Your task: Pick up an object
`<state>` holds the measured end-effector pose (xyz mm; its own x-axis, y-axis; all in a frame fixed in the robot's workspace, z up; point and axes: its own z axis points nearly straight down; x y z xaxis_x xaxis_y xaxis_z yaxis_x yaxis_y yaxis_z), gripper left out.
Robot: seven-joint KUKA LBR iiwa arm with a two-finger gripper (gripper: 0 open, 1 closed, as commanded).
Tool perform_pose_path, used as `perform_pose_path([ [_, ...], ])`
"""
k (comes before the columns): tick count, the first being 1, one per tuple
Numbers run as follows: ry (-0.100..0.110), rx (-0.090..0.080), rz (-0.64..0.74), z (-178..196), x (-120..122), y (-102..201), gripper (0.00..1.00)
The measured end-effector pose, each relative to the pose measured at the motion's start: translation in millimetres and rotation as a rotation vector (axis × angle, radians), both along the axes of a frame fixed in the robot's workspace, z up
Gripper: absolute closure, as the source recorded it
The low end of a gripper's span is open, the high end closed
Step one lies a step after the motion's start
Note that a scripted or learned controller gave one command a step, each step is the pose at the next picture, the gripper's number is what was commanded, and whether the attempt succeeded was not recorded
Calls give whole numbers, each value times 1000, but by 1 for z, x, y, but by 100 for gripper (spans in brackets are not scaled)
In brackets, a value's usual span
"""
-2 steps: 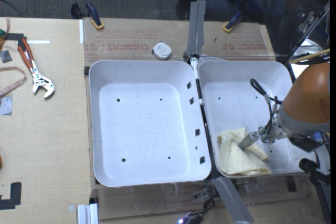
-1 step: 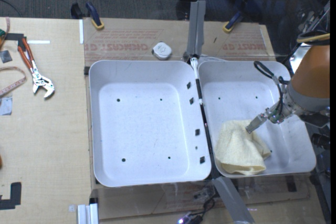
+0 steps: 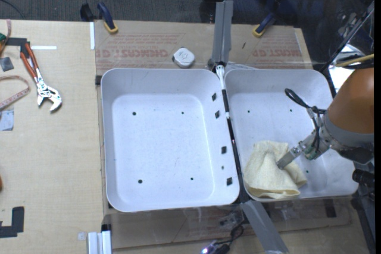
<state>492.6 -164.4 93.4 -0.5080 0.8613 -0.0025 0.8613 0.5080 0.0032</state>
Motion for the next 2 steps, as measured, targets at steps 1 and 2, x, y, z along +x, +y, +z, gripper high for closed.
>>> perform_pose_path([
  [1,1,1,15,0,-14,39,0],
  [2,1,1,-295,0,26,63,0],
])
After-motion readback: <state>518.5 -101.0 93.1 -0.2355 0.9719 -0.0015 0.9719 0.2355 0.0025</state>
